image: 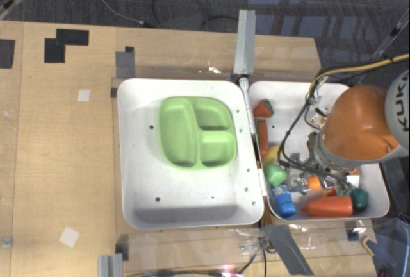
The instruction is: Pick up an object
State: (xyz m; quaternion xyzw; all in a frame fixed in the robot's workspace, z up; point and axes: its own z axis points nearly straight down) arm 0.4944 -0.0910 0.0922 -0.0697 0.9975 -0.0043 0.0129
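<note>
The right bin (291, 101) holds several small toys: an orange carrot-like piece (262, 109) near its top left, a yellow piece (272, 154), a green piece (275, 174), a blue piece (284, 204) and a long orange-red piece (330, 206) with a dark green end (359, 199). My gripper (306, 179) reaches down into this bin under the orange wrist band (359, 122), right among the toys at the bin's lower middle. The wrist hides the fingers, and I cannot tell whether anything is between them.
The left bin (141, 160) holds a light green divided tray (196, 131). A metal divider post (243, 45) stands between the bins at the back. Cables (301, 118) loop from the wrist over the right bin. Wooden bench surface lies to the left.
</note>
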